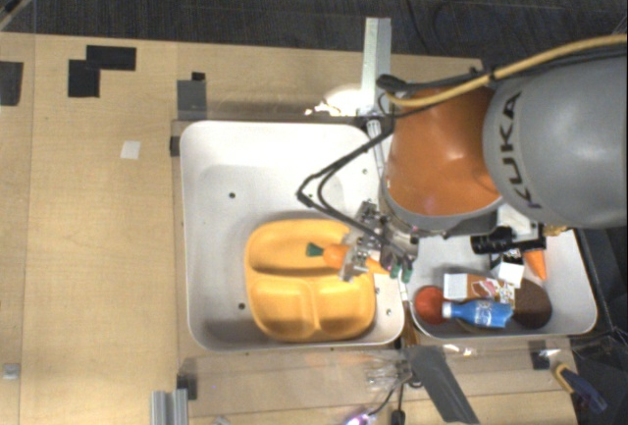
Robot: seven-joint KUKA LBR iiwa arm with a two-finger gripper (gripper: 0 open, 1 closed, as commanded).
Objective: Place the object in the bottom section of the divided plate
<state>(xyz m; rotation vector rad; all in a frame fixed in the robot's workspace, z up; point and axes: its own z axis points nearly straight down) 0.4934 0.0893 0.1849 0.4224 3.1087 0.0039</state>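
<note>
Looming closest to the lens, the grey and orange arm (491,153) is reaching in from the right and hanging over the seam between the two bins, its bulk hiding much of the right bin's upper half. Below its wrist the gripper (368,251) is sitting low over the right edge of the yellow divided plate (294,305), which is lying in the lower half of the left bin (211,217). Just beside the gripper, toward the plate's middle, a small orange carrot (332,254) with a green top is resting on the plate's upper section, near the ridge that splits it from the lower sections. Whether the claw is apart, together or clamped on the carrot I cannot tell; the metal parts are overlapping the carrot's right end, so no hold can be claimed. Judging from the task, the carrot is sitting one section too high: the bottom section, nearer the lower rim of the plate, is looking bare. Probably the arm is coming in low and from the right because that is the carrot's exposed end. Right of the plate, the right bin (589,310) is keeping the spare items: a red ball (429,301), a blue bottle (481,314) and a brown object (533,303), all bunched together and well clear of the work.
</note>
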